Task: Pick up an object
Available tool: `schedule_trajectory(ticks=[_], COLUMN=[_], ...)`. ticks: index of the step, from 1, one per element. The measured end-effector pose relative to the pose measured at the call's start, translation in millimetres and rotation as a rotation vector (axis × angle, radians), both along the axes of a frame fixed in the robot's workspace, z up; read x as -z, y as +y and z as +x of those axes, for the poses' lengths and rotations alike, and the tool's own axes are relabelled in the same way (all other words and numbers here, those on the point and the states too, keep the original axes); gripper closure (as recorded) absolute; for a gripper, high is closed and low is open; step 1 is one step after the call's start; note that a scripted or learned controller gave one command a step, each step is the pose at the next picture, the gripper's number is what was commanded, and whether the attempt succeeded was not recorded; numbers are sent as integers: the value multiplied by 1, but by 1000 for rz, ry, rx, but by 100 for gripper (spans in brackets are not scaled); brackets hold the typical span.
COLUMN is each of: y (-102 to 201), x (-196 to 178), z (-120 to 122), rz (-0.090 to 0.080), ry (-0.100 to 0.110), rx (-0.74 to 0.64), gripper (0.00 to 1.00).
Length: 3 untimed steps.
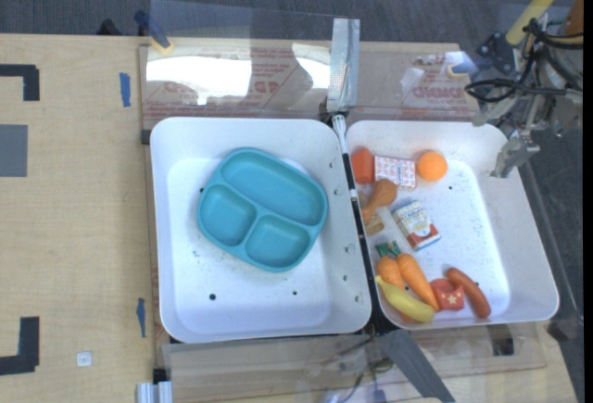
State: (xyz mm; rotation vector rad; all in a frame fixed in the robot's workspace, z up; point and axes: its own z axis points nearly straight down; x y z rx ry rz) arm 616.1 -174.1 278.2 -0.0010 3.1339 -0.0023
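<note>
Gripper (512,154) waits at the upper right, over the right bin's (519,234) rim, so I can reach the toy food, and I cannot tell its state.

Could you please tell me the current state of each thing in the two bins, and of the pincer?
Blue divided plate: flat in the left bin, compartments bare.
Orange ball: loose at the right bin's far end.
Carrot: lying on its side.
Banana: lying at the near edge.
Pincer: above the right bin's far corner, holding nothing.
</note>
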Motion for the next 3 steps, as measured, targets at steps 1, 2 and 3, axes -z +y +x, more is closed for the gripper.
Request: schedule_trajectory(ticks=[1,2,3], y=[70,77,70], x=[128,183,186], z=[9,-39,-90], rz=[5,-2,-9], ry=[10,-13,-20], rx=[-231,-211,-63], gripper=[0,0,0])
